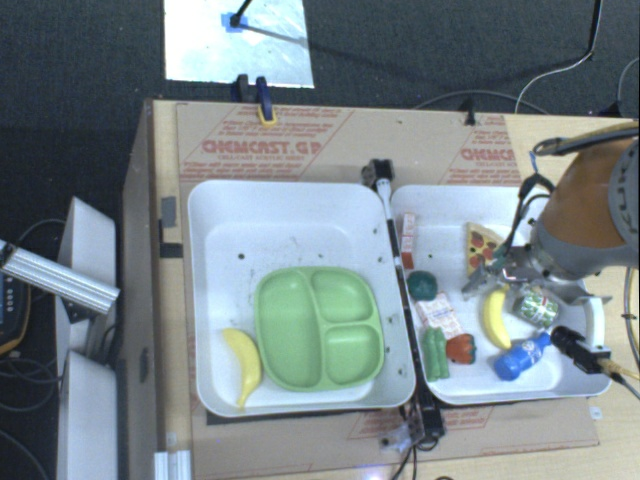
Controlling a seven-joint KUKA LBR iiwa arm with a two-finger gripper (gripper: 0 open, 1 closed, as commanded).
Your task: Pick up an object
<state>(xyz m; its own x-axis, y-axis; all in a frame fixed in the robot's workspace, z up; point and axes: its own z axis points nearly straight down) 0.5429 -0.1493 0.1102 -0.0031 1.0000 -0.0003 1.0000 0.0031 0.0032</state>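
Jaws hang low over the right bin, at its middle, between the pizza slice on the far side and the banana on the near side; whether they are open or closed I cannot tell, and nothing shows plainly between them. From the right the grey arm with its orange band reaches in over the bin's right part. Just right of the banana lies a small can, and near of that a blue bottle by the bin's near wall. Along the bin's left side lie a red-and-white box at the far end, a dark green ball nearer, then a white packet, a green pepper and a red piece beside it. In the left bin sits a green divided plate, with a second banana just left of it near the near-left corner. Both bins rest side by side on the desk, which is covered with printed cardboard.
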